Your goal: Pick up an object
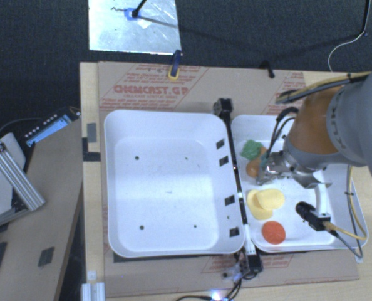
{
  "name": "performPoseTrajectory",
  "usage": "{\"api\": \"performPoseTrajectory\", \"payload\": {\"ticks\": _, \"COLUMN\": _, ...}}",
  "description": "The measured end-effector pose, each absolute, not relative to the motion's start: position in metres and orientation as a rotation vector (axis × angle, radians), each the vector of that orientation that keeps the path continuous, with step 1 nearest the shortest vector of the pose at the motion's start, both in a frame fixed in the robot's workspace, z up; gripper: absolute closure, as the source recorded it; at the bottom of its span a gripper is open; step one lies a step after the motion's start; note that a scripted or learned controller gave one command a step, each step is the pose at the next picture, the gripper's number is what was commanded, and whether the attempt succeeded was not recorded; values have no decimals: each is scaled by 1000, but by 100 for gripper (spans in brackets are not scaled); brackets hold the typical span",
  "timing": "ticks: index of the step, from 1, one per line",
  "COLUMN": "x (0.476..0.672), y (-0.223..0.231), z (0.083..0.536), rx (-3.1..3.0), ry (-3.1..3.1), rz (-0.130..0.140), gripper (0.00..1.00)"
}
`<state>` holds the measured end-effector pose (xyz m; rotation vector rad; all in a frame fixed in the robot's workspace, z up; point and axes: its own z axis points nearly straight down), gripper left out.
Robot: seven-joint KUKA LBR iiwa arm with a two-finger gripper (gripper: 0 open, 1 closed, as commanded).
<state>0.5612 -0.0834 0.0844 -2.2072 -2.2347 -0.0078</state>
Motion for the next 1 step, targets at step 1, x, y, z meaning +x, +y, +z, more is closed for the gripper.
{"api": "performPoseTrajectory", "payload": {"ticks": 1, "x": 637, "y": -63, "z": 193, "rx": -2220, "ry": -2242, "rz": -19, "gripper": 100}}
